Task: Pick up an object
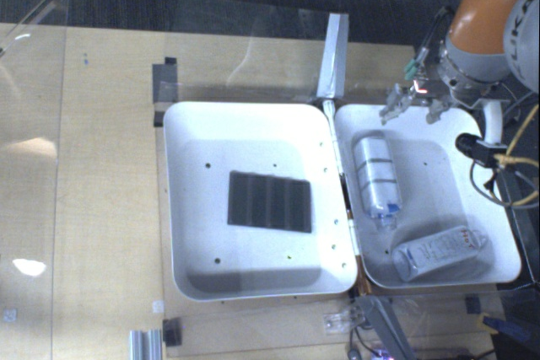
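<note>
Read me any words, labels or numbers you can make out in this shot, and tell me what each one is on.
No text here is legible.
Flattened bottle in the right bin: printed label, too blurred to read.
Upright-lying bottle: pale label, nothing readable.
Dark ribbed pad in the left bin: no markings visible.

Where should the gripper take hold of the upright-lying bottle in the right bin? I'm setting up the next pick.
Grip the bottle across its mid-body, coming straight down. It lies on its side, long axis up-down in the view, so closing left-right probably spans its narrow width, clear of the flattened bottle.
</note>
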Robot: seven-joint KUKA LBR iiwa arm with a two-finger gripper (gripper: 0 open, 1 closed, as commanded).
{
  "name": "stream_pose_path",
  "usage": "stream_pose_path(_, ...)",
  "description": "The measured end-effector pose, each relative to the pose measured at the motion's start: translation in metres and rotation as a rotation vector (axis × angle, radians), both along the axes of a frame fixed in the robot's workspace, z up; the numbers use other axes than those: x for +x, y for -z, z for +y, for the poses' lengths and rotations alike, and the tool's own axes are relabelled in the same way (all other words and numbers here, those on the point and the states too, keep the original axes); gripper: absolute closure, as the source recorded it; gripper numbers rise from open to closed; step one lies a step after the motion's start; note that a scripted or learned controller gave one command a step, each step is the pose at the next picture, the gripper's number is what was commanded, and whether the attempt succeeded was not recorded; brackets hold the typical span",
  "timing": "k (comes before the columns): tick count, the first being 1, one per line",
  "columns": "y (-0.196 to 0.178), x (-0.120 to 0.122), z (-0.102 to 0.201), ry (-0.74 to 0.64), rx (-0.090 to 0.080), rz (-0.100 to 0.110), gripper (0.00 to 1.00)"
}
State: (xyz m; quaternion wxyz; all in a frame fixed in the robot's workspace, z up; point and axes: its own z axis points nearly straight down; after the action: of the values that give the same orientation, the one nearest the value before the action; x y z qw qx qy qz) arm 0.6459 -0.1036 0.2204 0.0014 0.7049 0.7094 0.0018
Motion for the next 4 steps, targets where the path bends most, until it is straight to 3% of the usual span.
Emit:
stream_pose_path(1,0.123,-0.019,0.019,-0.004,0.000,-0.003,0.00)
stream_pose_path(2,0.123,-0.019,0.019,-0.004,0.000,-0.003,0.00)
stream_pose_path(3,0.117,0.025,0.016,-0.047,0.000,-0.004,0.00)
stream_pose_path(4,0.128,-0.032,-0.006,-0.266,-0.006,-0.017,0.00)
